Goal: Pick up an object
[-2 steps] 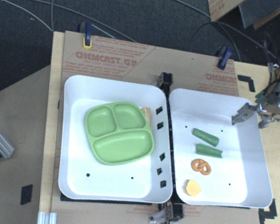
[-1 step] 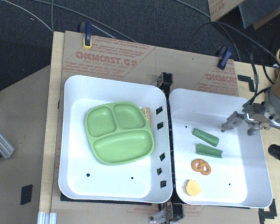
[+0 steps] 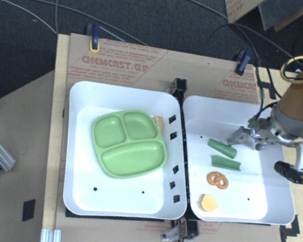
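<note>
The hand hovers near a green stick — its grip impossible to judge.

Two bins are sitting side by side on the bench. In the left bin a divided plate is lying near the middle. In the right bin four small things are lying in a row from far to near: a stick, then a second stick, then a pretzel, then a round piece nearest. The gripper is hanging just to the right of the far stick.
</note>
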